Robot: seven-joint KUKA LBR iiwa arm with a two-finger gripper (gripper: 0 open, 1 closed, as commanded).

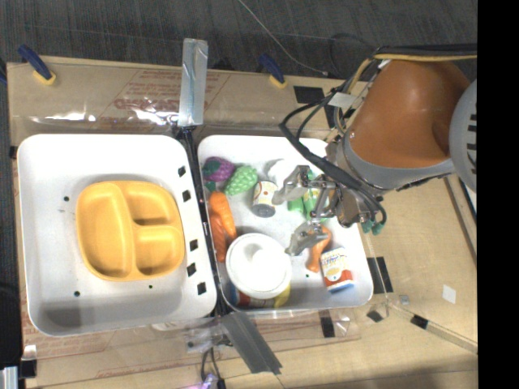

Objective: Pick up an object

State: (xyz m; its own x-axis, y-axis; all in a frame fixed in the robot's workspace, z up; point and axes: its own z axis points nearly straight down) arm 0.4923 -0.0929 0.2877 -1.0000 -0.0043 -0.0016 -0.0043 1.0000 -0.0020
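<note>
Gripper (pixel 300 214): its two metal fingers (pixel 289 186) stand wide apart, one toward the far side of the right bin (pixel 357 286), one toward the near side; nothing sits between them, so it is released.
Near finger tip: just beside the white bowl (pixel 258 264) and close to the small bottle with orange and red label (pixel 335 267); I cannot tell if it touches them.
Far finger tip: just beside the small tin can (pixel 264 198).
Arm (pixel 405 116): it comes in from the right, the orange band is over the far right corner of the right bin, black cables loop around the wrist, which is bent down toward the bin floor.
Other things in the right bin: purple grapes (pixel 216 169) and a green bumpy toy (pixel 241 179) at the far left corner, an orange carrot-like toy (pixel 221 221) along the left wall, a green piece (pixel 295 203) partly hidden behind the gripper.
Left bin (pixel 40 217): a yellow divided tray (pixel 130 227) lies flat in the middle.
</note>
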